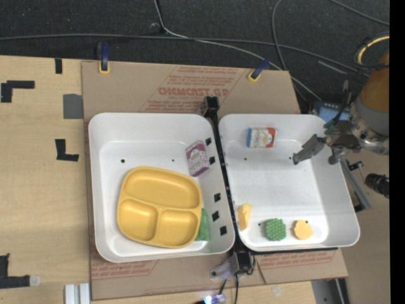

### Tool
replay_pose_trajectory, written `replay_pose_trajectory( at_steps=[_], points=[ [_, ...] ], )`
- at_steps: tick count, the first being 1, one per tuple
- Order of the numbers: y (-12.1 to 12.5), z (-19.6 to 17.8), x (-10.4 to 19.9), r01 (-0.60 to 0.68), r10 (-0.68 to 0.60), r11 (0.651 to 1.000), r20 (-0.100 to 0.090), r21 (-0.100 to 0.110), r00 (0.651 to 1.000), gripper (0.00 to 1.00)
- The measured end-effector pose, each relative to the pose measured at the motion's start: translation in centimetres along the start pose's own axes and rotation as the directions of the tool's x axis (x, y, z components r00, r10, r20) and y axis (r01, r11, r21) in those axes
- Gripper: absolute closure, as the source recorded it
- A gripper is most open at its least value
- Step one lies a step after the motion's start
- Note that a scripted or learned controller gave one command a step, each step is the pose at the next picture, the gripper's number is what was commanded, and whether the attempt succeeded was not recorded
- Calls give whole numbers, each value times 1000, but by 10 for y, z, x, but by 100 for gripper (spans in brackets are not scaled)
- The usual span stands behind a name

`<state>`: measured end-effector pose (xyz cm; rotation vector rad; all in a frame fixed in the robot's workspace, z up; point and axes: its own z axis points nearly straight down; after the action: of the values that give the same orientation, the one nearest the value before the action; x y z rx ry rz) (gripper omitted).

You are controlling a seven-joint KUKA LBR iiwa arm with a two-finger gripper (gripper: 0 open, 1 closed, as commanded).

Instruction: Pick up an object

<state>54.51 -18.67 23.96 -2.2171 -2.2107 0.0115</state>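
My gripper [314, 160] hangs over the right bin [288, 189] near its right wall, open, with nothing between its fingers. A small white packet with blue and red print [261, 137] lies at the back of that bin, to the gripper's left. Along the front of that bin lie a yellow wedge [243, 216], a green round piece [274, 229] and a yellow round piece [303, 230]. In the left bin [104, 138] sit a yellow divided tray [158, 206], a maroon packet [198, 158] and a green item [204, 225] partly tucked under the tray.
The grey arm with its orange band [378, 90] reaches in from the right, above the right bin's edge. Black clips [218, 198] run along the seam between the bins. Cables [291, 18] trail over the dark surface behind the bench.
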Motion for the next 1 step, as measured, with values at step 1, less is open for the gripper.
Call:
replay_pose_trajectory(
  at_steps=[1],
  points=[
    [2,-6,0,4,-4,1000,3,-11,1000,0]
  ],
)
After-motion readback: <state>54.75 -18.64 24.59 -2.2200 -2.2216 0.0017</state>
